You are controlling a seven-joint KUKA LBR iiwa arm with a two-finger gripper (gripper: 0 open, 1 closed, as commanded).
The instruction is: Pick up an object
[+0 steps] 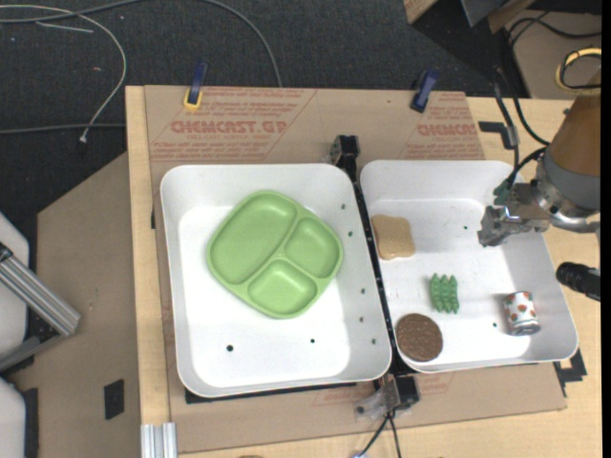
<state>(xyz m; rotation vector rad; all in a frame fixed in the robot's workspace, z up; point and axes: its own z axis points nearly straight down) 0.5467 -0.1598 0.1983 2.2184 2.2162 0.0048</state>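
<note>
since the gripper hovers over the right bin at its right edge, fingers unreadable from here, we judge the small can lying just nearer the easiest pick, lowering squarely over it before closing.

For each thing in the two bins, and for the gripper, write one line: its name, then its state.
Green divided plate: lying flat in the left bin, nothing on it.
Tan bread slice: flat, right bin, near the divider.
Green studded block: resting free.
Brown round disc: flat, at the front rim.
Small can: on its side.
Gripper: above the right bin, holding nothing visible.
</note>
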